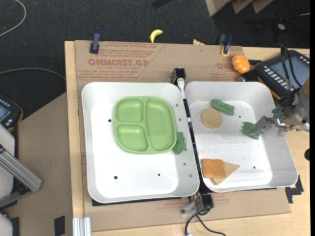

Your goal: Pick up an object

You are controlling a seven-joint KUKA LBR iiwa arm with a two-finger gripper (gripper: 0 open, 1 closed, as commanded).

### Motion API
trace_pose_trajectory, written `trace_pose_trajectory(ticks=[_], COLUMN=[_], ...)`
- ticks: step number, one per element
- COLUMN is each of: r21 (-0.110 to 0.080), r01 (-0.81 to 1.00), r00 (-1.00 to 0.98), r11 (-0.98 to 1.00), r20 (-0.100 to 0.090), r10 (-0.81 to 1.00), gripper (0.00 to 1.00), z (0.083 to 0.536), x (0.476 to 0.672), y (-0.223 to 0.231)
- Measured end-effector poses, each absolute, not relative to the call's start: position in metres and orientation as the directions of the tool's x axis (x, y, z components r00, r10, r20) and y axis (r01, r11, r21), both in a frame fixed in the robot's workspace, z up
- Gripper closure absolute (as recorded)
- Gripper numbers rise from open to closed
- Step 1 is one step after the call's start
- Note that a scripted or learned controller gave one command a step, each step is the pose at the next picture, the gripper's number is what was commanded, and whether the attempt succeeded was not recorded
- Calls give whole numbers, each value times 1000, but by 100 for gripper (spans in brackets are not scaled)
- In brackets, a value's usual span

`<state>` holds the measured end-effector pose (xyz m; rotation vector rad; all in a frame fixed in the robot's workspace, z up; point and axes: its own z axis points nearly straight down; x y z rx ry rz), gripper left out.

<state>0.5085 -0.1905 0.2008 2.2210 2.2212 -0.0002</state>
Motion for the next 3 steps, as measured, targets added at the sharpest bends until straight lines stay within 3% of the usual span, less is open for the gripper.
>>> trace_pose_trajectory(ticks=[1,2,3], r21=[4,17,-3], r01=[1000,1000,1000], r00=[-1,-12,-8], r11=[1,12,8], r20=[-2,0,3], r10=[1000,1000,1000], gripper=[100,100,100], z=[212,366,351], x=[509,506,480], y=[-191,-93,-26])
